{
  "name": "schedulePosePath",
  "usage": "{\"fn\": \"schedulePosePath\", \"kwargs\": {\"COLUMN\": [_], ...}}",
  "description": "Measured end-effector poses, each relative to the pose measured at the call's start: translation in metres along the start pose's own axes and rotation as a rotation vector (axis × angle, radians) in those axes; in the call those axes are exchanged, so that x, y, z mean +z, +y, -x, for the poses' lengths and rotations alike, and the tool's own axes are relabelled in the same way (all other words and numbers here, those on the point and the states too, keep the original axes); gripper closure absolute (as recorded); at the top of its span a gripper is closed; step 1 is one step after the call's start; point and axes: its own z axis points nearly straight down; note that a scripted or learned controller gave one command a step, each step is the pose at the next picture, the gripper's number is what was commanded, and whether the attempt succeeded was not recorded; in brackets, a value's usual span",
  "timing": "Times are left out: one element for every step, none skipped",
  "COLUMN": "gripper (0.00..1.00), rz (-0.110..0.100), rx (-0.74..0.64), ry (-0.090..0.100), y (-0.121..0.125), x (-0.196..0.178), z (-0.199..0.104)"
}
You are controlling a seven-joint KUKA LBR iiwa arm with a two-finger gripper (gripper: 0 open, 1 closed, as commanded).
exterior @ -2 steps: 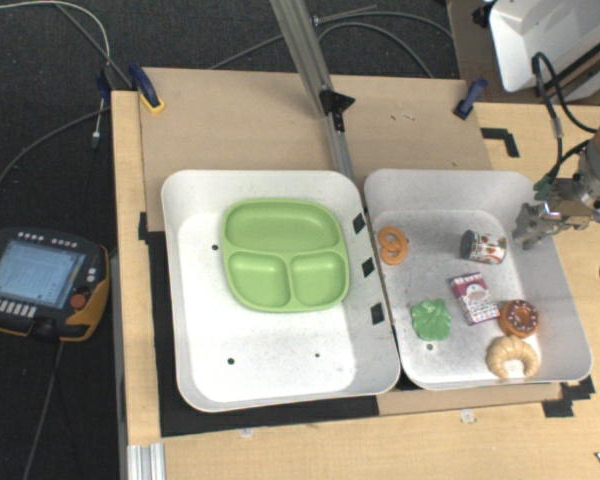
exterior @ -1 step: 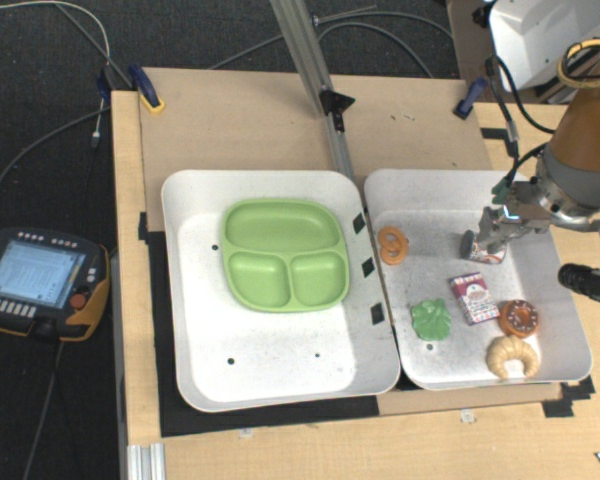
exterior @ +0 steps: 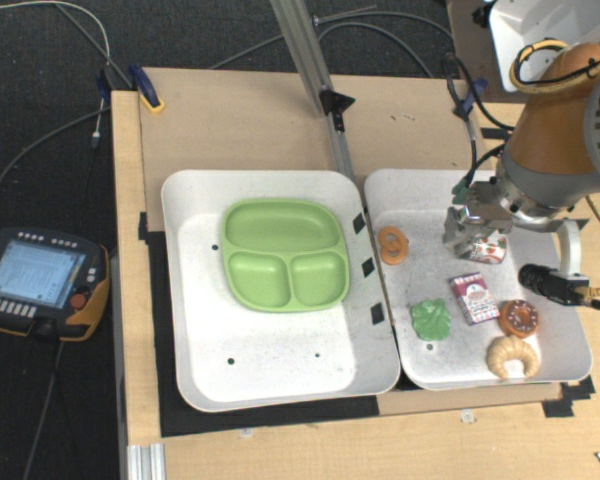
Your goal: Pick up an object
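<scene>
My gripper (exterior: 473, 234) hangs low over the upper middle of the right bin (exterior: 420, 193). A small red and white thing (exterior: 489, 253) shows just under its lower edge, partly hidden; whether it is held I cannot tell. Below it lies a small maroon box (exterior: 474, 299). An orange ring (exterior: 392, 245) sits to the gripper's left near the bin's left wall. Along the front are a green leafy piece (exterior: 431, 320), a chocolate doughnut (exterior: 521, 317) and a croissant (exterior: 513, 356).
The left bin (exterior: 195, 368) holds a green divided plate (exterior: 284, 254). A slanted metal pole (exterior: 310, 58) rises behind the gap between the bins. A teach pendant (exterior: 40, 283) lies on the floor at far left.
</scene>
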Motion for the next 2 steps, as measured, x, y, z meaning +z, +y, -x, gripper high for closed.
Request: {"fn": "schedulePosePath", "kwargs": {"gripper": [1.0, 1.0], "rz": [0.001, 0.0], "rx": [-0.004, -0.002], "ry": [0.002, 0.001], "y": [0.005, 0.004], "x": [-0.003, -0.004], "z": [-0.065, -0.111]}}
